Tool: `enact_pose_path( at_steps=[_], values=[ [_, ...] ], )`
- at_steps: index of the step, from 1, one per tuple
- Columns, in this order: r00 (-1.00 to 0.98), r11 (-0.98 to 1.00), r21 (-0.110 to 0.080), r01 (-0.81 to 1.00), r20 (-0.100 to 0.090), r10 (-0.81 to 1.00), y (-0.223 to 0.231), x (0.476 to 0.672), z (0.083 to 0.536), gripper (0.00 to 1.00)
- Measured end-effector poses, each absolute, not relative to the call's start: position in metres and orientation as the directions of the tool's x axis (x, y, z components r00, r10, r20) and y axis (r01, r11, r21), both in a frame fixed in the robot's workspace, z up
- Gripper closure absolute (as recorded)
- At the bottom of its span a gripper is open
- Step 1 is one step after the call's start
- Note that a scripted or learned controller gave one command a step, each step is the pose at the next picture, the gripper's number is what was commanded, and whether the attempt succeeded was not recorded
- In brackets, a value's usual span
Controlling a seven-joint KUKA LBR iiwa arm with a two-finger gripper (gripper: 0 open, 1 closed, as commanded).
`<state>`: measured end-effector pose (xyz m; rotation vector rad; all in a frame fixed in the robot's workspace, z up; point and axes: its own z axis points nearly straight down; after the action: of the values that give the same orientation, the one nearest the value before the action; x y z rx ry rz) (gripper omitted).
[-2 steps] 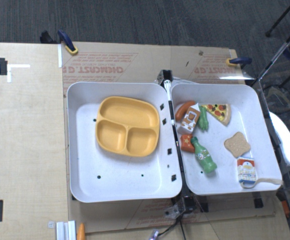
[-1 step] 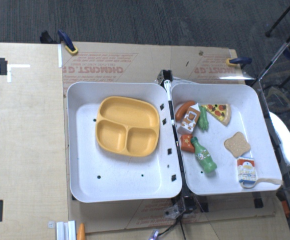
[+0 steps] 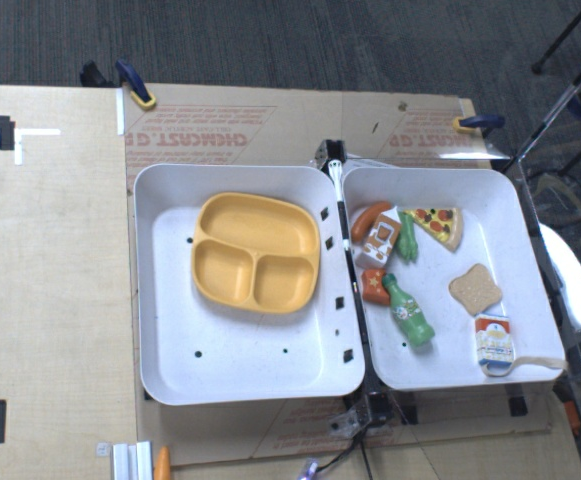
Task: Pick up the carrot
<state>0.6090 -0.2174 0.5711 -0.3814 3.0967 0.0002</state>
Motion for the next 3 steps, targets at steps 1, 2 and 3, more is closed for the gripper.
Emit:
enact_pose_path(
  at_steps=[1, 2, 3],
  values=[
    [-0.97, 0.97, -0.002, -0.243, -0.021, -0.243, -0.2173, 0.6091, 0.571, 0.0],
    [-0.97, 0.97, -0.003, -0.243, -0.027, -0.243, -0.2174, 0.6109, 0.5807, 1.0],
    [-0.97, 0.97, -0.003, -0.243, -0.027, -0.243, -0.2173, 0.6109, 0.5806, 0.0]
  ],
)
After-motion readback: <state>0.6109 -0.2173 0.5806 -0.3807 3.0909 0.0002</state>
